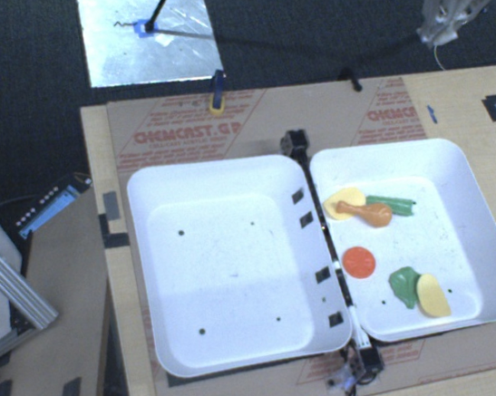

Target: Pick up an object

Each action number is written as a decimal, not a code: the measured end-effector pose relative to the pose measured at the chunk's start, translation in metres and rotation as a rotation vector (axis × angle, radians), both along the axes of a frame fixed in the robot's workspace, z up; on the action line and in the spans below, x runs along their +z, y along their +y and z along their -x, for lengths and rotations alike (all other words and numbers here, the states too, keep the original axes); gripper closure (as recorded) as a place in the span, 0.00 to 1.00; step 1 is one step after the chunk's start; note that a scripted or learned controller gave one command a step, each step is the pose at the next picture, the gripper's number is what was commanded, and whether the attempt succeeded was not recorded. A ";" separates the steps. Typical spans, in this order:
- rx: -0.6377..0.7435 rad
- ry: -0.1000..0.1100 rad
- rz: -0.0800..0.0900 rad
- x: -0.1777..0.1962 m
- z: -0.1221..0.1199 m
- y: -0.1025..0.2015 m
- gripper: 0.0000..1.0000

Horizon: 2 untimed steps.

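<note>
The right bin (469, 207) holds several small objects. Near its back left lie a yellow piece (344, 200), an orange drumstick-shaped piece (367, 212) and a long green piece (394, 204), close together. A flat red-orange disc (359, 262) lies by the bin's left wall. Toward the front sit a green lump (403, 284) and a yellow oval piece (432, 296), touching each other. My gripper (446, 14) hangs at the top right corner, well above and behind the right bin, away from every object.
The left bin (147, 197) stands beside the right one, joined by a black hinge strip (323, 246). Both rest on a cardboard sheet (183, 128). A shiny metal plate (147, 33) lies behind. An aluminium rail (3, 282) stands at the far left.
</note>
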State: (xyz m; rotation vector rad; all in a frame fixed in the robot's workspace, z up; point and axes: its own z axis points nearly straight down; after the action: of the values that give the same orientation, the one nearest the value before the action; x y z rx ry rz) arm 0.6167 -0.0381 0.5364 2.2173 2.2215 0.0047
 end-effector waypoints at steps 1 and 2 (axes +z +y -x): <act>-0.003 0.002 0.000 -0.001 0.030 -0.035 1.00; -0.001 0.002 0.000 -0.001 0.053 -0.034 1.00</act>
State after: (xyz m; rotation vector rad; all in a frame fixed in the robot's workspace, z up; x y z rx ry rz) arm 0.5635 -0.0722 0.5353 2.2187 2.2216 0.0030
